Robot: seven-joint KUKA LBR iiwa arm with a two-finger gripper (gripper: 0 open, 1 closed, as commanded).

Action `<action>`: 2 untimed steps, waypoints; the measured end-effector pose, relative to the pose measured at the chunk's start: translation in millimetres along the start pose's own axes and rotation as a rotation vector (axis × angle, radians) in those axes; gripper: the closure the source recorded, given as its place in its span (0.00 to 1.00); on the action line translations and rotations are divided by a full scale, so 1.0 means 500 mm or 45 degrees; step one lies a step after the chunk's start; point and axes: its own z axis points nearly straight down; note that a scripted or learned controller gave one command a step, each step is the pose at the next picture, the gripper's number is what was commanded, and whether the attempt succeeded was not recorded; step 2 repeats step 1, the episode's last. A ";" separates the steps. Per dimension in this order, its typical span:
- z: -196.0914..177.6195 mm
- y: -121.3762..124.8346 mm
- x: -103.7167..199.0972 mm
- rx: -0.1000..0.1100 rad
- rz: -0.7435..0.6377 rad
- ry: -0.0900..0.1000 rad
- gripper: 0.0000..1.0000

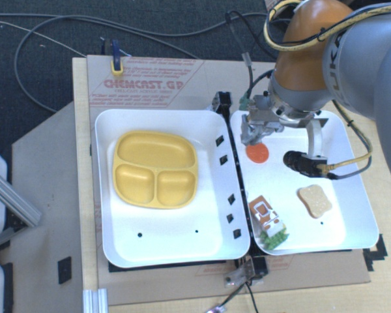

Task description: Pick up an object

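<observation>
Nearest the camera in the right-hand shallow white bin (352, 237), a small printed packet with green leafy trim (268, 222) lies against the bin's inner wall, below and slightly right of the gripper (253, 134). Just beyond it, well to the gripper's lower right, rests a tan slice of toy bread (315, 200). A flat round orange-red disc (257, 153) lies right under the gripper, touching or just beside its tip; whether it is clamped on anything or parted cannot be told. Across the divider to the gripper's left, the left-hand shallow white bin (163, 240) holds a yellow plastic three-compartment plate (156, 169). The grey arm with its orange band (311, 41) reaches in from the far right.
</observation>
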 end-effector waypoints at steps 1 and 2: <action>-0.023 0.011 0.108 -0.008 0.000 0.000 1.00; -0.023 0.011 0.108 -0.008 0.000 0.000 1.00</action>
